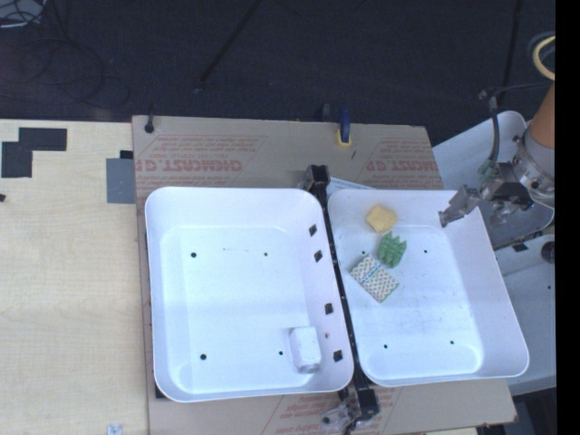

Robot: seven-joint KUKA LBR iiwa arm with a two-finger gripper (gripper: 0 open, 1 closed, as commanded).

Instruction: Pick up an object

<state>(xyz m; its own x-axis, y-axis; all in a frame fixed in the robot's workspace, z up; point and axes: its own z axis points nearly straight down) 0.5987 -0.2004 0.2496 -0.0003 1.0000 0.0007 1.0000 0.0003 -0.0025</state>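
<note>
Four small things to choose from here, so picking one is mostly about which gives the fingers the easiest bite. I'll use the divider (328, 270) between the two white bins as my landmark and go near to far.

Closest to the camera, just left of the divider in the left bin (181, 216), sits a white blocky piece (304, 347). It's pale on white, looks rigid and light, probably smooth, so pinch across its narrow sides.

Just right of the divider in the right bin (489, 333): a flat checkered pad (375, 278), likely soft and thin, hard to get under. Touching its far corner is a green knobbly thing (392, 249), light, with bumps that should grip well. I'd go for that one, squeezing across its short width.

Further back, a yellow chunk (381, 217), spongy-looking, would squash a bit.

The hand (471, 202) hangs over the right bin's far right rim, well apart from all of them. It's holding nothing, and I can't tell whether it's spread or closed.
</note>
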